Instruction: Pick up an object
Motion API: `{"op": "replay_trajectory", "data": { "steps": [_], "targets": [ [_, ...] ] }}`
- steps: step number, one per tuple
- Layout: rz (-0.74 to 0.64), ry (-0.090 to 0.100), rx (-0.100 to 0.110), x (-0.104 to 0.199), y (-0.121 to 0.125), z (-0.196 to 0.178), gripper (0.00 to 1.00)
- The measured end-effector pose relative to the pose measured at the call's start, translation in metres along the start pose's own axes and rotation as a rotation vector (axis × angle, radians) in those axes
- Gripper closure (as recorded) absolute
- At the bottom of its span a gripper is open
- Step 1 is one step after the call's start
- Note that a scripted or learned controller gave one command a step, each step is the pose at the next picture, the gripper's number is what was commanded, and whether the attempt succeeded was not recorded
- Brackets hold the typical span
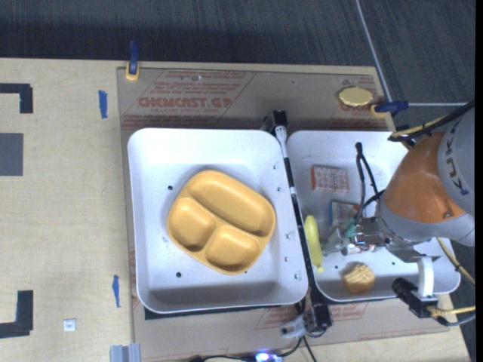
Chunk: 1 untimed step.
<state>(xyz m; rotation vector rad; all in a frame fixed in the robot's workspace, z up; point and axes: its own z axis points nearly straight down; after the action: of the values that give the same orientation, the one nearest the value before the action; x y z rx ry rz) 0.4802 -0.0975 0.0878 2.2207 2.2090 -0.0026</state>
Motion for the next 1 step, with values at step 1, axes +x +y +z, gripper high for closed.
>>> {"op": "replay_trajectory", "data": {
  "steps": [1],
  "targets": [
    [0.000, -0.002, -0.004, -0.0003, 0.0013, -0.0098, 1.00]
  ]
}}
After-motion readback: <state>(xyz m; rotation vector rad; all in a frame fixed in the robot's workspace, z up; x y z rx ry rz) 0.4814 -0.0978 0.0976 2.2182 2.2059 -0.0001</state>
